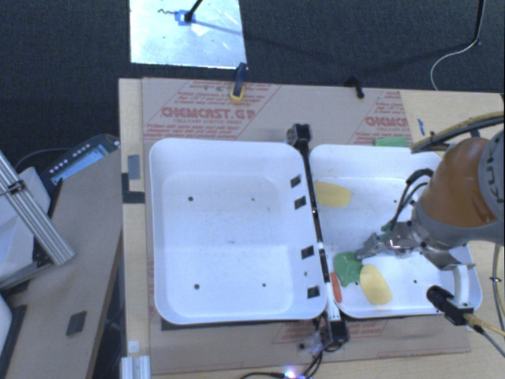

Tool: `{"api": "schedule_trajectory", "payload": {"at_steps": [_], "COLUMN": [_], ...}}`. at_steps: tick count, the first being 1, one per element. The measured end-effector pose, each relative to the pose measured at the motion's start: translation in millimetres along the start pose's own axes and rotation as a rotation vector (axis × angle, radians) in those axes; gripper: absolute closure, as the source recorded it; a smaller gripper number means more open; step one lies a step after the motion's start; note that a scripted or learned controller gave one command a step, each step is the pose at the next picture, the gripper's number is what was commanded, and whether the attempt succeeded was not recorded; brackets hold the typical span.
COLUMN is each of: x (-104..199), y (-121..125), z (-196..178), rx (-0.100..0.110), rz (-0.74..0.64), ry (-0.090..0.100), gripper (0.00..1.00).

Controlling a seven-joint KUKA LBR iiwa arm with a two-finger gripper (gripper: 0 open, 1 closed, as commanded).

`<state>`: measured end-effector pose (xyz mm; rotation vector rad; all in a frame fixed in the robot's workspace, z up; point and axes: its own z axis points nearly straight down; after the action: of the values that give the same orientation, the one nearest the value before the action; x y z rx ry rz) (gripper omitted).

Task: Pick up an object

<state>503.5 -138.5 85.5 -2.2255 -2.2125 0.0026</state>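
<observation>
In the right bin (371, 150) lie a pale yellow object (332, 194) near its left wall, a green object (346, 267) at the front left, and a second yellow, oval object (376, 284) just right of the green one. A small red-orange piece (337, 290) sits at the bin's front-left corner. My gripper (365, 251) hangs low over the right bin, its tip pointing left, just above and to the right of the green object. The grey arm with its orange band (461, 188) covers the bin's right part.
The left bin (229, 144) stands beside the right one, with black clips (304, 204) along the shared wall. Both rest on cardboard (205, 109). A green item (390, 140) lies behind the right bin. A shiny metal plate (185, 22) lies at the far back.
</observation>
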Motion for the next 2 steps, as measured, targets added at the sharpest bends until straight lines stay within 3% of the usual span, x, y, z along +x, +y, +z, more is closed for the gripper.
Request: {"api": "schedule_trajectory", "payload": {"at_steps": [1,2], "x": [2.0,71.7], "y": [5.8,33.8], "z": [-9.9,-185.9], "rx": [-0.008,-0.025], "rz": [-0.008,-0.019], "ry": [-0.002,-0.001], "gripper": [1.0,1.0]}}
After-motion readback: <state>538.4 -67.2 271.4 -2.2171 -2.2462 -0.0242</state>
